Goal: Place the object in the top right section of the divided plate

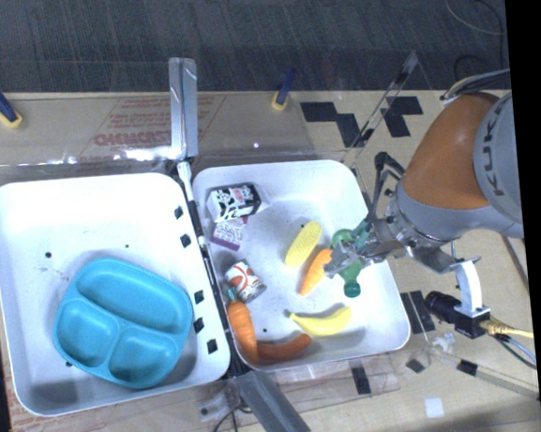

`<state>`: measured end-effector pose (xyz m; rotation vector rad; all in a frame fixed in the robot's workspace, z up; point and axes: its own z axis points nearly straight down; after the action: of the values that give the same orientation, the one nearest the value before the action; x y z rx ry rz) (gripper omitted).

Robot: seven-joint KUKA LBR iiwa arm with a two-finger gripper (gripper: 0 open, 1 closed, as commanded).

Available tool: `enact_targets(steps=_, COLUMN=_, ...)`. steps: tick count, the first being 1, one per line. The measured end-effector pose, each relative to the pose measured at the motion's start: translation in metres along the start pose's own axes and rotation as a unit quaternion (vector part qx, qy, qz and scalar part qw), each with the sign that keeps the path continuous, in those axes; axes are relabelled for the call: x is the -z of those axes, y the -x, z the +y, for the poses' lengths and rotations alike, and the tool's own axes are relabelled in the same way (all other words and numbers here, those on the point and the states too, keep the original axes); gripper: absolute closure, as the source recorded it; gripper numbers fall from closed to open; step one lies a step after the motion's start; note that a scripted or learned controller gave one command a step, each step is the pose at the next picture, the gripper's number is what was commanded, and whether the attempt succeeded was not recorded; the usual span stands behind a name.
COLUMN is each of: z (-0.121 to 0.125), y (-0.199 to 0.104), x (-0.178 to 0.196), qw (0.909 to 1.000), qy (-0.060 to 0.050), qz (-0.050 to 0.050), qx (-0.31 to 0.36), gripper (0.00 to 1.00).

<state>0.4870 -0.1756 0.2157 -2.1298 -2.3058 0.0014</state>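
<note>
A blue divided plate [122, 321] lies in the left bin [26, 213]. The right bin [343, 180] holds the loose objects. My gripper [344, 258] hangs low over the right bin's right side, its green-tipped fingers just right of a small orange carrot [313, 270]. A yellow corn cob [302, 242] lies just above and left of that carrot. A yellow banana [322, 321] lies below the gripper. I cannot see anything held between the fingers.
Also in the right bin are a black-and-white milk carton [234, 202], a purple packet [228, 233], a small red-and-white can [243, 280], a large carrot [242, 328] and a brown sausage [284, 348] along the front wall. A metal divider [184, 105] stands between the bins.
</note>
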Motion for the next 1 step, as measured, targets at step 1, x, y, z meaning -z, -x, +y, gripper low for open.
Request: enact_targets(steps=1, z=-0.0038, y=-0.0852, x=0.0045, qw=0.9990, qy=-0.001, qz=0.000, qx=0.045, gripper=1.00)
